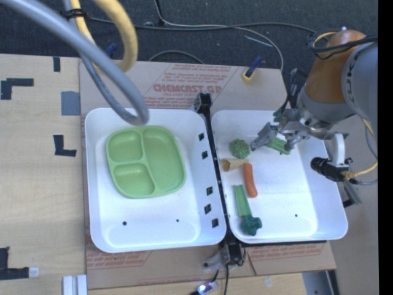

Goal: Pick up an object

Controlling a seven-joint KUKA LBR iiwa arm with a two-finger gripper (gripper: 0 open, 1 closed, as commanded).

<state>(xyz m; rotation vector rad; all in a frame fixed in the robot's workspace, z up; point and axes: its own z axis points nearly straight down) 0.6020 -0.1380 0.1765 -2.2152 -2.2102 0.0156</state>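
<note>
The left white bin (98, 183) is shallow, smooth plastic with rounded corners; in it lies a light green divided plate (146, 161), glossy, with three compartments, all bare. A grey hose (92, 66) and a yellow hose (116, 17) curve above its far corner. The bins rest on brown printed cardboard (184, 85).

The right white bin (307, 214) holds toy food: a knobbly green broccoli floret (239, 147), a small tan piece (225, 164) just beside it, a smooth orange carrot (249, 180), and a long green stalk with a dark leafy end (244, 209) toward the near wall.

The gripper (277, 139) hangs over the bin's far part, right of the broccoli, something green (279, 145) at its tips; whether it is clenched or released cannot be told.
</note>
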